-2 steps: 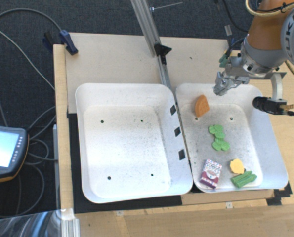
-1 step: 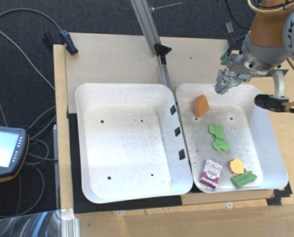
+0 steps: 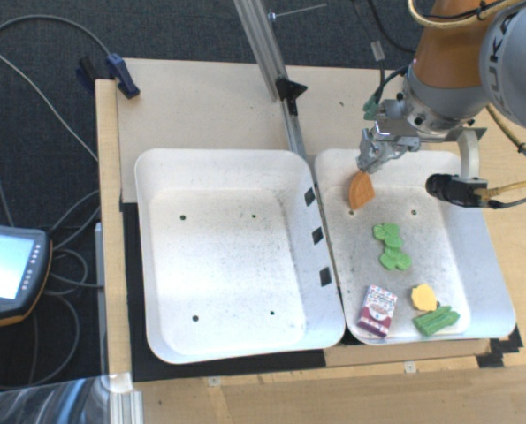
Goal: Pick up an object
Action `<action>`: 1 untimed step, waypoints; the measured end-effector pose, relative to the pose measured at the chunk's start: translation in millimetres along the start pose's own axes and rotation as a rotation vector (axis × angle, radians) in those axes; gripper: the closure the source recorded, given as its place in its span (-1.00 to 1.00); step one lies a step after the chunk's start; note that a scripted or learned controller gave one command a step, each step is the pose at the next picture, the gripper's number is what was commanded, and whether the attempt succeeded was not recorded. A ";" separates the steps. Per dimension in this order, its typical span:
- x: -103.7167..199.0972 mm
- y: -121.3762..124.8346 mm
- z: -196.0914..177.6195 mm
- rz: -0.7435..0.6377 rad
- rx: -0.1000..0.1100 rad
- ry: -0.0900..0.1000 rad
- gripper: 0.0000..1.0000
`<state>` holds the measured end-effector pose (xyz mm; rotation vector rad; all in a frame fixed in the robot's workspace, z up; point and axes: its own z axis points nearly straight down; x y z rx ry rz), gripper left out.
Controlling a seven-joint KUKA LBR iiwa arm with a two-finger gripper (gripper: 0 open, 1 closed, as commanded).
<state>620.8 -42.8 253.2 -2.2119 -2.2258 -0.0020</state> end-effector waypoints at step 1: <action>64.1 -10.8 2.3 -0.002 0.001 0.000 1.00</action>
